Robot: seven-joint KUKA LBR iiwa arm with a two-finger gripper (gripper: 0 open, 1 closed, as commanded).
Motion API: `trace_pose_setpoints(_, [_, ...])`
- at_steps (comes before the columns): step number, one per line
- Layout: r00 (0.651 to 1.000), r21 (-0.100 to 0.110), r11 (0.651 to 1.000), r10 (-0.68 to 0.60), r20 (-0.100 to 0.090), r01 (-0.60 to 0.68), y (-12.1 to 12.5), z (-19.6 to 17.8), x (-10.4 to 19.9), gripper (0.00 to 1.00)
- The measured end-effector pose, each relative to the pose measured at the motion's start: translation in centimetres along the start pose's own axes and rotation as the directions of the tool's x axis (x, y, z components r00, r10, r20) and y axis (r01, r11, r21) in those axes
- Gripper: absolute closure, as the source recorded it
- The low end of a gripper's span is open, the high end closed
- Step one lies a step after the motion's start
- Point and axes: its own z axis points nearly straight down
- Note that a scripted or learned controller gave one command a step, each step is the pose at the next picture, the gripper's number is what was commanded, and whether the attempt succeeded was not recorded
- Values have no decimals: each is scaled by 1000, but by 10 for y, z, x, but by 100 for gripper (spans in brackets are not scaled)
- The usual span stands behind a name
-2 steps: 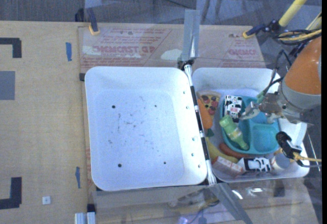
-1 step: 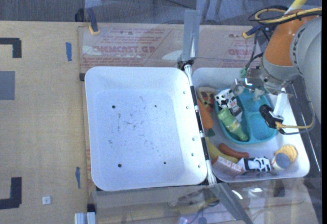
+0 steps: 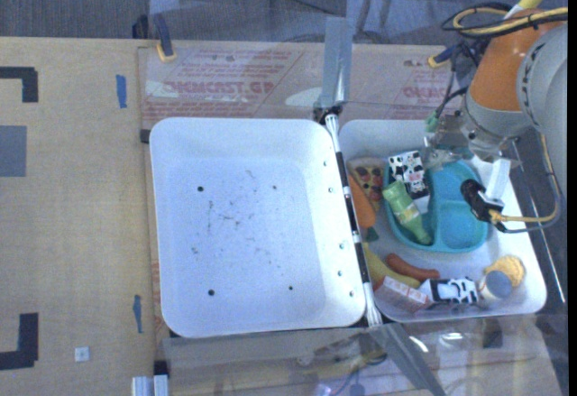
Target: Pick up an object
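From my feed the gripper (image 3: 448,151) sits in the upper right of the frame, low over the back of the right bin (image 3: 532,290), and I cannot tell how it is set from this angle. Just below it lies a teal bowl-shaped dish (image 3: 455,214), with a green bottle (image 3: 406,214) resting against its left wall and a small black-and-white cow-patterned carton (image 3: 407,172) at its upper left edge. Left of the dish, along the bin's wall, I see an orange carrot-like piece (image 3: 363,200). Toward the lower right of the frame lie a red sausage-like item (image 3: 412,268), a second cow-patterned piece (image 3: 455,291) and a round yellow-topped object (image 3: 505,273). The left bin (image 3: 180,151) fills the frame's centre, side by side with the right one, both on the tan tabletop (image 3: 63,232).
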Motion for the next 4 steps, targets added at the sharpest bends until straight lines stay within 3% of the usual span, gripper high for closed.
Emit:
trace_pose_setpoints(1, [1000,0,1000,0,-1,0,0,0,1,0])
trace_pose_setpoints(2, [990,-1,990,-142,-4,142,-22,13,-11,0])
trace_pose_setpoints(3, [990,-12,989,-144,4,144,-19,-1,-12,100])
trace_pose_setpoints(4, [990,-8,989,-144,4,144,-20,1,-12,0])
